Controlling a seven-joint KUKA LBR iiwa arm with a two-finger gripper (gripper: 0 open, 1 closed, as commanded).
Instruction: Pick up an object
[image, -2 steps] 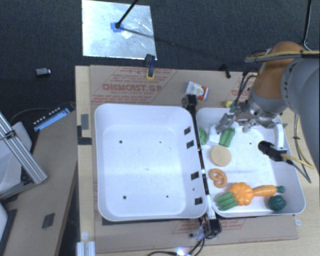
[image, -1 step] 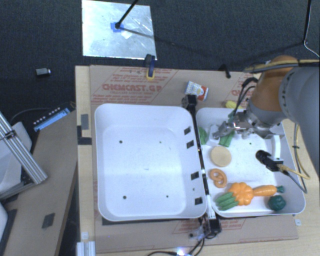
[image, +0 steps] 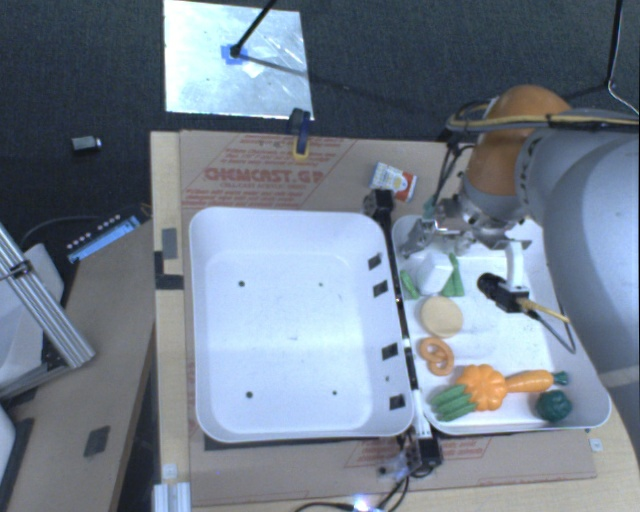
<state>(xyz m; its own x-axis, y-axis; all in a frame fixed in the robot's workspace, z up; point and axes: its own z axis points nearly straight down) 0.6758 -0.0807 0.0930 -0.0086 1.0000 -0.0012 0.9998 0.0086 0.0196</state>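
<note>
The grey arm (image: 590, 220) reaches in from the right, and its bulk covers the right bin's far right corner. The left bin (image: 290, 330) shows its white floor with four small dark dots. The right bin (image: 497, 338) holds all the loose things. An orange pumpkin (image: 480, 386) sits near the front wall, touching a carrot (image: 527, 381) on its right and a bunch of green pods (image: 451, 402) on its left. A dark green ball (image: 553, 405) lies just beside the carrot's tip. Further back are a pretzel (image: 436, 354), a round cream disc (image: 441, 317), then a white lump (image: 433, 273) with a green piece (image: 456, 277) against it. The gripper (image: 432, 240) hangs at the bin's far end, right over the white lump. Its metal parts blur together there, so whether it is spread or pinching anything is unclear.
</note>
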